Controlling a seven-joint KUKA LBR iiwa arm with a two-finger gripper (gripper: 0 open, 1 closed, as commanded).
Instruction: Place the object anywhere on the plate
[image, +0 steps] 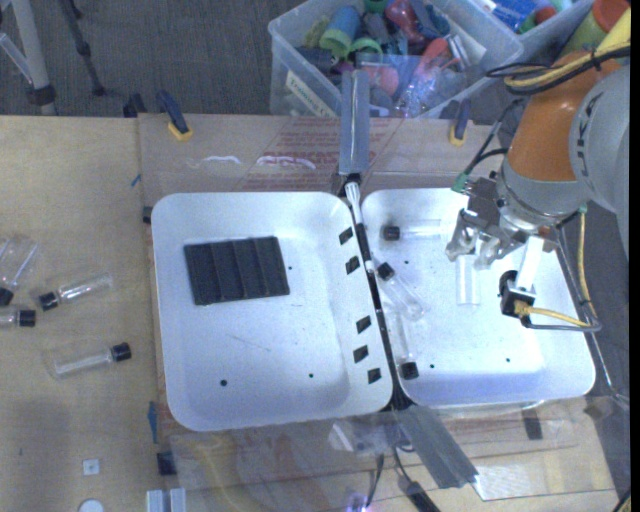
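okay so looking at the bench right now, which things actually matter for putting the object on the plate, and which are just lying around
Job:
gripper, over the right bin
clear vials in the right bin
dark plate in the left bin

Lying about:
loose vials on the bench, left
toy tub behind the bins

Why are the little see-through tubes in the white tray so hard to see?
In the camera view, the clear plastic vials nearly vanish against the bright, evenly lit right white bin; just their black caps stand out. The flat dark ribbed plate in the left bin shows sharply.
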